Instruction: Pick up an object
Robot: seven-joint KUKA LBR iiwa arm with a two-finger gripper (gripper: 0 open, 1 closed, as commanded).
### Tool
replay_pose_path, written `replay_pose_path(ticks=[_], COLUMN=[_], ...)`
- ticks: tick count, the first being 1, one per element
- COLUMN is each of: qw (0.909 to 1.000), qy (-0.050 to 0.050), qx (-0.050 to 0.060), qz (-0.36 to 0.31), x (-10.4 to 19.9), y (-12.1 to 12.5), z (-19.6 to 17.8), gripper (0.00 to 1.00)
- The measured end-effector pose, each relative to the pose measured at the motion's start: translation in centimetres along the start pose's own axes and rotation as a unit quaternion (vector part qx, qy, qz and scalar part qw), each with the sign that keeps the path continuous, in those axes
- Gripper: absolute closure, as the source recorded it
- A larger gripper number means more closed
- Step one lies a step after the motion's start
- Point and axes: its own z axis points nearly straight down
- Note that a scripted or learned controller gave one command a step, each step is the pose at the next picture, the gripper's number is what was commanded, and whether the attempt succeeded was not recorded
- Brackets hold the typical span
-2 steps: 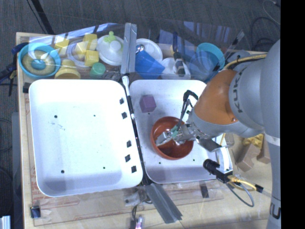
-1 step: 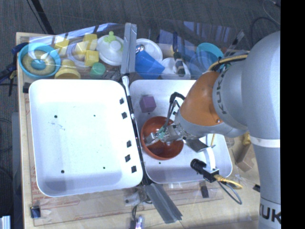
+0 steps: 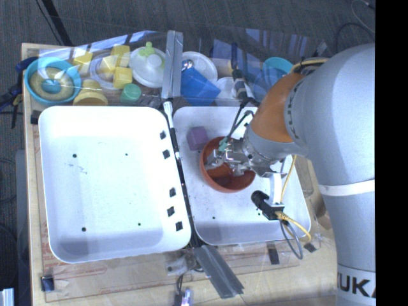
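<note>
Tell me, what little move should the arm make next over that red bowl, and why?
Probably a short drop straight down. The gripper hangs over the red bowl in the right bin, while the small purple block lies apart, up and left of the bowl. The bowl is nearest, so lowering onto its rim seems the natural step.

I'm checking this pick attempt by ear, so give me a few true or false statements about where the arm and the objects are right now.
1. The red bowl sits in the right bin. True.
2. The gripper is over the left bin. False: it is at the red bowl.
3. A purple block lies beside the bowl. True.
4. The purple block is inside the bowl. False: it lies on the bin floor.
</note>
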Motion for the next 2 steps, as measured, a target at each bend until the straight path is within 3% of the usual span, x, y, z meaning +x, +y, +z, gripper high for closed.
replay_pose_path(ticks=[1, 2], qw=[0.9971, 0.9983], qy=[-0.001, -0.01], qx=[-0.001, -0.009], qz=[-0.077, -0.057], x=[3.1, 4.4], y=[-2.1, -5.1], z=[0.0, -0.3], gripper=[0.0, 0.0])
